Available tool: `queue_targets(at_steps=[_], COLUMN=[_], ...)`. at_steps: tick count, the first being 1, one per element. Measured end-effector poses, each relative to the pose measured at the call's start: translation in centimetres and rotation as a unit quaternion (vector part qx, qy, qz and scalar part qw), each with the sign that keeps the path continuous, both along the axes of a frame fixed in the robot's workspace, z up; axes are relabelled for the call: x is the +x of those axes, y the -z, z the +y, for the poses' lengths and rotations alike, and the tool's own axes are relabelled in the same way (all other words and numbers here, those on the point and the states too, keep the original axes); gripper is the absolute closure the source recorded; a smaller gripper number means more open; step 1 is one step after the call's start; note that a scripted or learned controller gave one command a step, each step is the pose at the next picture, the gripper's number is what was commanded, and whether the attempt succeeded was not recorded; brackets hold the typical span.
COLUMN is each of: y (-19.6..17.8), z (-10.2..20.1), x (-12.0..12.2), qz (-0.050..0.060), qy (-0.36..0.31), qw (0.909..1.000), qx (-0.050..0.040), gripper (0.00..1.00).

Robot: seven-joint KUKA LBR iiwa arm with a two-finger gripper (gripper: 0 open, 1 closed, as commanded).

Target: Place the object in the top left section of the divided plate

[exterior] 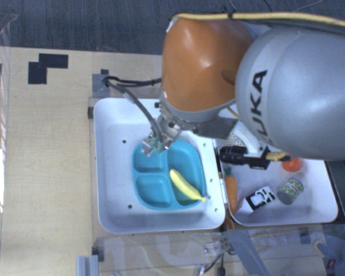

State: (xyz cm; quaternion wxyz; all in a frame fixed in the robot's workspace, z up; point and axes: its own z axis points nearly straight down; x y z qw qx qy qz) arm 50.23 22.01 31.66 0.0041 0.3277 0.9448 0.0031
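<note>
Pincer [156, 145] poised over the blue divided plate's [161, 197] top left section; open or closed, cannot tell. Banana [187, 187] lying in the right section.

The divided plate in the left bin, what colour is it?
Bright blue: the divided plate, seen in the camera view.

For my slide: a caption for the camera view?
KUKA arm's gripper over blue divided plate; banana lies in its right section.

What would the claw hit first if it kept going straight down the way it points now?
Most likely the top left section of the blue divided plate. The claw hangs right at that section's upper edge. The banana lies off to the side in the right section. Height above the plate is unclear.
</note>
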Motion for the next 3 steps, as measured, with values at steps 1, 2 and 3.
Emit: queue_targets(at_steps=[1,2,3], y=[0.0,2.0,4.8], z=[0.0,0.2,1.5], x=[0.0,2.8,5.5], qz=[0.0,0.002,0.001], qy=[0.0,-0.12,-0.37], qw=[1.0,0.9927,0.9292], qx=[-0.0001,-0.0017,-0.0022], gripper=[0.0,0.0,0.0])
